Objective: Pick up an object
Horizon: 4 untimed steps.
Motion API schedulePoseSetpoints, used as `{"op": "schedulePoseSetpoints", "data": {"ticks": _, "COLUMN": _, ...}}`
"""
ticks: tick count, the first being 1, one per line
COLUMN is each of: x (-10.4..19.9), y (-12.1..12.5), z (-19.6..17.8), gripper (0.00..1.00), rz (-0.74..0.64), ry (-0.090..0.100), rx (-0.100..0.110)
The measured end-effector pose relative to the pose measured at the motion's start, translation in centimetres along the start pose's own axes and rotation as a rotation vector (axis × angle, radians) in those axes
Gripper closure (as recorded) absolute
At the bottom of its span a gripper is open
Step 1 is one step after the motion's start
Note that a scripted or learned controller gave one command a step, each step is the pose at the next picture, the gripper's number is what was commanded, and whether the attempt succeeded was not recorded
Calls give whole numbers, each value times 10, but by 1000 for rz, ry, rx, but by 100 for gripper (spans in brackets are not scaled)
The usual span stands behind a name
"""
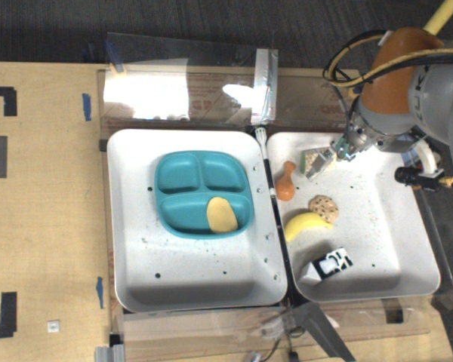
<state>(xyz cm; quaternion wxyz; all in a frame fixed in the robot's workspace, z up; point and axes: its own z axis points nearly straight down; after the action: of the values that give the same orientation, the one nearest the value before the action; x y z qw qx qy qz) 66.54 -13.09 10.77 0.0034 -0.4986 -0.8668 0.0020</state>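
End effector (340,151) low in right white bin (385,194), finger state indiscernible; yellow plastic banana (306,225) and round speckled cookie (323,207) unpicked.

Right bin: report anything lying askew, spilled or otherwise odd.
Nothing is spilled or broken. The black-and-white block lies tilted against the right bin near wall rather than flat. The orange drumstick-shaped toy rests close against the divider between the bins. The banana and cookie lie touching.
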Motion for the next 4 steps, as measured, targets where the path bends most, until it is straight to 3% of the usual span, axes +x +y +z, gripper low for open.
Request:
{"op": "schedulePoseSetpoints", "data": {"ticks": 1, "x": 34, "y": 24, "z": -78, "gripper": 0, "rz": -261, "ry": -9, "rx": -12}}
{"op": "schedulePoseSetpoints", "data": {"ticks": 2, "x": 34, "y": 25, "z": -85, "gripper": 100, "rz": -260, "ry": -8, "rx": -12}}
{"op": "schedulePoseSetpoints", "data": {"ticks": 3, "x": 34, "y": 24, "z": -84, "gripper": 0, "rz": -260, "ry": -7, "rx": -12}}
{"op": "schedulePoseSetpoints", "data": {"ticks": 4, "x": 49, "y": -17, "z": 5, "gripper": 0, "rz": -406, "ry": -19, "rx": -20}}
